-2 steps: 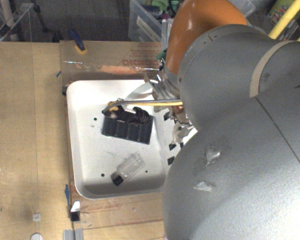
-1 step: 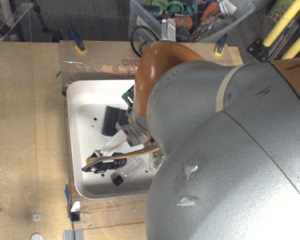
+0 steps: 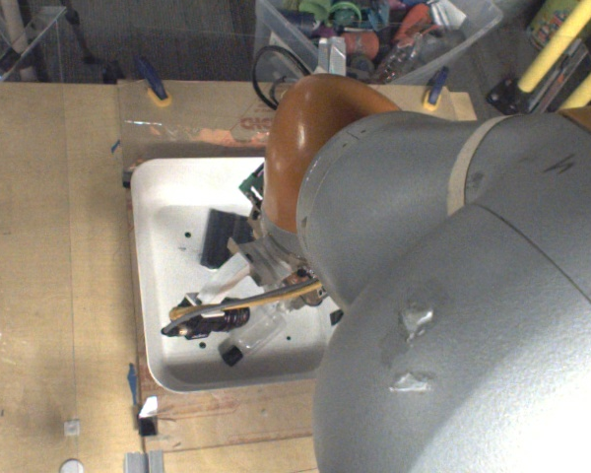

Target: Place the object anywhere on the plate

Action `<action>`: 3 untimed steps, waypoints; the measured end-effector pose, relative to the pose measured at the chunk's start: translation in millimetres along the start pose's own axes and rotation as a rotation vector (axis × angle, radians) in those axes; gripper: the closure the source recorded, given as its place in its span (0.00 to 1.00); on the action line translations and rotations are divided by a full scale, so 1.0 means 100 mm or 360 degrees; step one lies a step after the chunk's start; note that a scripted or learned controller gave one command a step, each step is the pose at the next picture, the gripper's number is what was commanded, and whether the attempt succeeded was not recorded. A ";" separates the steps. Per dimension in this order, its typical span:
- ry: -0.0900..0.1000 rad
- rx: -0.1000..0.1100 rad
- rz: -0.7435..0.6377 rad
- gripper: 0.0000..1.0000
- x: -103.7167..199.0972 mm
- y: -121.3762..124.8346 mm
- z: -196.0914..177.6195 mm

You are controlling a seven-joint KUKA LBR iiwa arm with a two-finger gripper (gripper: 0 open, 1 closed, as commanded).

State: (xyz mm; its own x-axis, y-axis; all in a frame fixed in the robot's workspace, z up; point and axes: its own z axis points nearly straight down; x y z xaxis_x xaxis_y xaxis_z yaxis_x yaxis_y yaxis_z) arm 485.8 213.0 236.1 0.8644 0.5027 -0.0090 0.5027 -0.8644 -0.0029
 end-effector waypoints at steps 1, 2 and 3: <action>0.0007 -0.0001 0.0014 1.00 0.01 -0.12 1.31; 0.0049 -0.0014 0.0013 0.00 0.08 -0.10 1.24; 0.0016 -0.0004 0.0520 0.00 -0.04 -0.05 -0.12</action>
